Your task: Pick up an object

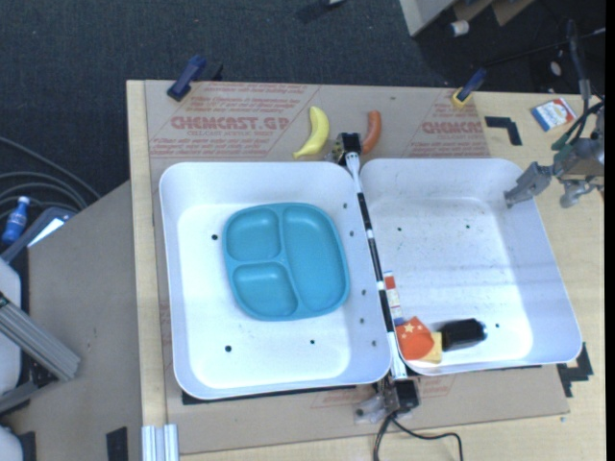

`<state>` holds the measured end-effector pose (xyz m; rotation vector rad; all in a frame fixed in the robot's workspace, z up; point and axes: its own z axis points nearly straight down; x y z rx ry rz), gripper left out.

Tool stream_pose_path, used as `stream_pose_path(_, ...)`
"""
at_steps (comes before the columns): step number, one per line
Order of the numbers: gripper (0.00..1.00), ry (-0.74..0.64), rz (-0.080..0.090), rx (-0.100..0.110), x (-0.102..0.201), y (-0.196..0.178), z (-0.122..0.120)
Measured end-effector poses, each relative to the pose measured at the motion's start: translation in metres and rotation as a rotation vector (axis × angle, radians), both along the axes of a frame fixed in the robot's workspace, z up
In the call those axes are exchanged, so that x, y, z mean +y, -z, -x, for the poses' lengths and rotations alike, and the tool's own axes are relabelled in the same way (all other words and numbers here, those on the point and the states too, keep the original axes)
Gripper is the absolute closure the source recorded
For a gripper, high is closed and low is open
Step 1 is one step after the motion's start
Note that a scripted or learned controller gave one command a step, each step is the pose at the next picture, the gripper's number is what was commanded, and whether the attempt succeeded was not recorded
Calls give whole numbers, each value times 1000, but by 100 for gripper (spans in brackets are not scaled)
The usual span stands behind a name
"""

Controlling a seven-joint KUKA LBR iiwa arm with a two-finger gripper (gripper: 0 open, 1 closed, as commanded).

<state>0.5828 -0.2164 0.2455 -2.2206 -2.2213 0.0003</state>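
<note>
Nearest the lens, at the bottom edge w/ a cable plug on the bench lip, then just above it the task's likely targets in the right shallow white plastic bin point(538, 257): a small red-orange and yellow soft-looking object with a pale star mark point(417, 340) jammed in the near-left corner, and touching its right side a dark, blocky black object point(462, 333). Left shallow white plastic bin point(192, 257) holds a teal three-compartment plastic plate point(285, 258), roughly centred. Beyond the bins, on the brown cardboard-like sheet point(231, 118), a yellow toy banana point(313, 133) and an orange toy sausage-shaped piece point(371, 131) lie near the divider. The grey two-finger gripper point(553, 182) hangs over the right bin's far-right rim, well apart from both corner items; whether it's open or closed, can't tell, too small and blurred. To do the pick well, IMO: travel diagonally to the near-left corner, go for the black block since it sits clearer of the wall, approach from above and line up across its short side. Legible text: "CHEMCAST GP" printed in red on the sheet, repeated; finer print is unreadable.
</note>
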Motion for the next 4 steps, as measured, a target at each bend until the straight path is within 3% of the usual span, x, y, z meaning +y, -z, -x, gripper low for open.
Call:
stream_pose_path(1, 0, -6, -11, -1, -1, 161, -27)
stream_pose_path(2, 100, -5, -3, -2, -4, 150, -26)
stream_pose_path(3, 100, 0, -1, 1, 78, 130, -31)
stream_pose_path(4, 100, -1, -1, 0, 78, 120, -31)
